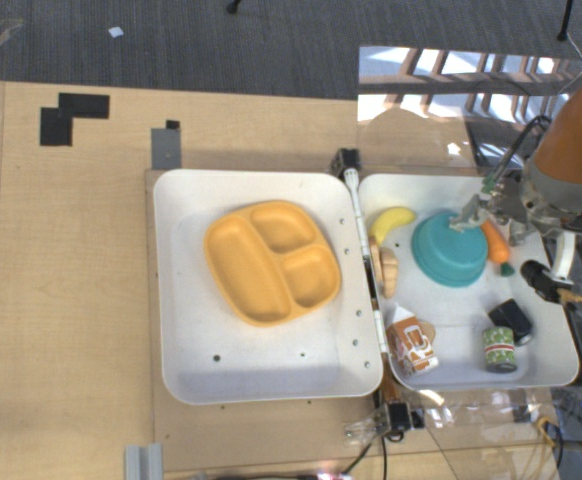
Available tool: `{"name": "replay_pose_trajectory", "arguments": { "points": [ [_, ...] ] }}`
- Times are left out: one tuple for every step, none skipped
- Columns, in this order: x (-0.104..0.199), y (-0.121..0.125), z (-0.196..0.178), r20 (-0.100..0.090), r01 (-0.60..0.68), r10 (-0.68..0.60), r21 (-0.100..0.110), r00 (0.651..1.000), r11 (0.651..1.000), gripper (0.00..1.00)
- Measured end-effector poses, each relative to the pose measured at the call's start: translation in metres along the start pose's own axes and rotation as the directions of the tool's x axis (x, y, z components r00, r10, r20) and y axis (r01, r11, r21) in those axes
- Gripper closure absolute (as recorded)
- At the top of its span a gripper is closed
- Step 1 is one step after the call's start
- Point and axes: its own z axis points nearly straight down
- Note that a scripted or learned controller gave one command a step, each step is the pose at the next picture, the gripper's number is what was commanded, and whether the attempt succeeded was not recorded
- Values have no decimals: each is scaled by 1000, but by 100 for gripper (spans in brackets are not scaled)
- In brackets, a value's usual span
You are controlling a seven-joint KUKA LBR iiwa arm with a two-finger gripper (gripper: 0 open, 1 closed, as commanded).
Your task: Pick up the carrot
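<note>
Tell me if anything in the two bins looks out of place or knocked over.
The orange snack packet in the right bin leans tilted against the divider. The teal bowl looks upside down, and the carrot lies against its right side.

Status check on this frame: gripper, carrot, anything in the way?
Gripper over right bin, beside carrot. Carrot lies against teal bowl, not lifted. Bowl crowds carrot's left side.

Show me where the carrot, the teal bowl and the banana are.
carrot (497, 244): camera view, middle of its orange body, right of the bowl.
teal bowl (449, 252): camera view, its upturned base.
banana (391, 222): camera view, middle of its yellow curve, left of the bowl.
</note>
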Motion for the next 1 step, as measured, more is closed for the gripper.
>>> {"name": "replay_pose_trajectory", "arguments": {
  "points": [
    [4, -4, 0, 12, -8, 8, -14, 1000, 1000, 0]
  ]
}}
